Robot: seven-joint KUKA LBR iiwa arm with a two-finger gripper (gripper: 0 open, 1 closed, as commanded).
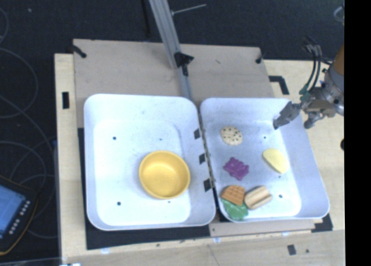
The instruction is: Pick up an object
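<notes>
From the camera above, the gripper [298, 115] is hanging over the upper right edge of the right bin [290, 212], with its fingers [283, 117] spreading apart and pinching nothing. No object is lying under them.

The objects are all sitting in that same bin, below and to the left of the gripper. The lemon wedge [275, 160] is the nearest, lying down and a little left, its long axis slanting from upper left to lower right. The cookie [232, 135] is lying further left, the purple piece [236, 167] below it. The waffle [233, 194], bun [257, 197] and green piece [235, 211] are crowding together at the near edge, touching one another.

The left bin [104, 114] is holding a yellow bowl [164, 174], well apart from the arm.

Judging by this, the wedge is the easiest reach: standing alone, near the gripper, best pinched across its short width.
</notes>
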